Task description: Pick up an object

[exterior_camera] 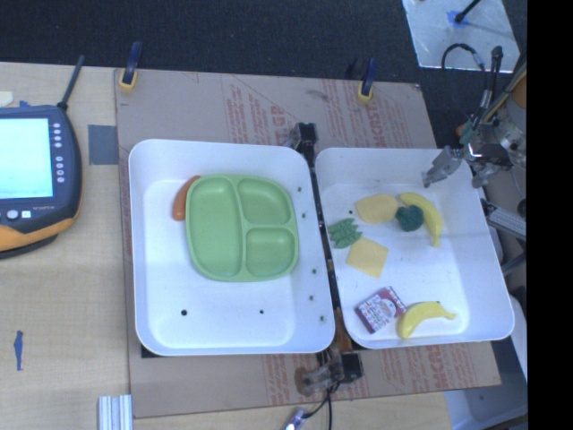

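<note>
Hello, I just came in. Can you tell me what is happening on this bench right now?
A robot arm reaches in from the right, and its tool is over the upper right corner of the right bin. It holds nothing visible. That bin contains two bananas, one near the top and one near the bottom, plus a dark green piece, yellow pieces and a small packet. The left bin has a green divided plate.

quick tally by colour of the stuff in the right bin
yellow: 4 — banana, second banana, round yellow piece, yellow square
green: 2 — dark green piece, leafy green piece
red and white: 1 — small packet
total: 7
</note>
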Controlling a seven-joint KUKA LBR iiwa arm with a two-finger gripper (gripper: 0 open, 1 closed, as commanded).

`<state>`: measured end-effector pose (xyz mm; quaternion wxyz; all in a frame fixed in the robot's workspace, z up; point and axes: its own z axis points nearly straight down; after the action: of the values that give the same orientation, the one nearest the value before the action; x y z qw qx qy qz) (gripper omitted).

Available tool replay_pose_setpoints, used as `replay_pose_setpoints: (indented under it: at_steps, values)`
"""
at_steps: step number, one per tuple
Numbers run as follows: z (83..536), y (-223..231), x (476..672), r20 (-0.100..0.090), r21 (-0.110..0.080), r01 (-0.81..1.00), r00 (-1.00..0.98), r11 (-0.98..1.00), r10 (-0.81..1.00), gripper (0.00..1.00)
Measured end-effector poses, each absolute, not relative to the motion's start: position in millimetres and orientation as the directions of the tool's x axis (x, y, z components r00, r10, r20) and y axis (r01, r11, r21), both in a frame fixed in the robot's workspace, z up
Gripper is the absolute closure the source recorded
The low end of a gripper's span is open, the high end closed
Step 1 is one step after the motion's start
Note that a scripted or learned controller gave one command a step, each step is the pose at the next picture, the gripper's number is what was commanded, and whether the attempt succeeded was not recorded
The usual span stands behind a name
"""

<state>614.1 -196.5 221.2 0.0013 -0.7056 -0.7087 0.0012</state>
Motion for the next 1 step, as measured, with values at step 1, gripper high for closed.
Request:
replay_pose_setpoints:
  at_steps: [1]
  values:
    - [124.6,-211.2,622.4,0.000,-0.007,1.000,-0.005,0.005,1.000,0.00]
